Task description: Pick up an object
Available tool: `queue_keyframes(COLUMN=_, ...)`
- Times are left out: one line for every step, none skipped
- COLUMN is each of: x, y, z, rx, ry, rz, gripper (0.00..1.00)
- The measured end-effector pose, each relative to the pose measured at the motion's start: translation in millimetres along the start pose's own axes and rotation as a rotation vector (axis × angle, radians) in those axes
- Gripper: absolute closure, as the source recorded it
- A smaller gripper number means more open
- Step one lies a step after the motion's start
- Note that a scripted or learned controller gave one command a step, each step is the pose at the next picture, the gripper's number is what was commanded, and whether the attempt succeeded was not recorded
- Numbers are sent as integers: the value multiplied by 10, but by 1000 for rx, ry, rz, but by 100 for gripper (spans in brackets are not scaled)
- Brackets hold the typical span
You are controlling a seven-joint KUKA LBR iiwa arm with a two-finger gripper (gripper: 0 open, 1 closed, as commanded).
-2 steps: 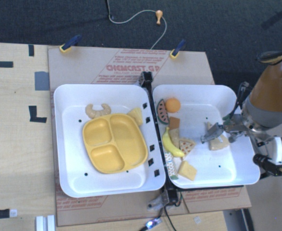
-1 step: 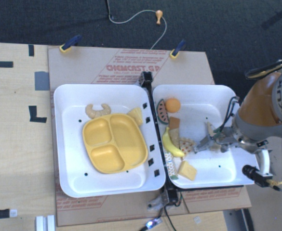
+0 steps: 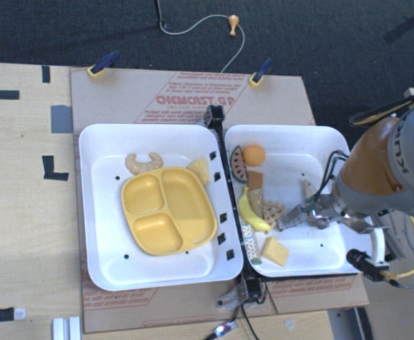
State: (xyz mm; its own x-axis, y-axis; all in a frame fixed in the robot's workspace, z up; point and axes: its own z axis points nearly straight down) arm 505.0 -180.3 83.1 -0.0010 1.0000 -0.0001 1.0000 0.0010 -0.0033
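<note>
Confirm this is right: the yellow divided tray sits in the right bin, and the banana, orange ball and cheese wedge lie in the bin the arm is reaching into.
One thing is wrong. The camera view shows the yellow divided tray in the left bin, not the right one. The rest stands: the banana, orange ball and cheese wedge lie in the right bin, where the gripper reaches in.

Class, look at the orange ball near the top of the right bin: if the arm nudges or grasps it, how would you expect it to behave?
The orange ball looks round and smooth, so a nudge would probably set it rolling. It sits beside the watermelon slice, which may stop it on that side. Its curved surface could slip from the tool unless gripped across the middle.
</note>
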Motion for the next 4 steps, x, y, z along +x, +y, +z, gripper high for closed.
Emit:
queue_keyframes(x=-3, y=7, z=-119, rx=-3, ry=-2, rz=0, gripper=100)
queue_keyframes(x=68, y=80, z=-589, rx=-5, ry=0, rz=-1, gripper=100)
queue_keyframes(x=26, y=177, z=-1130, rx=-6, ry=-1, rz=-1, gripper=100)
queue_keyframes(x=32, y=184, z=-1430, rx=-5, ry=0, rz=-1, gripper=100)
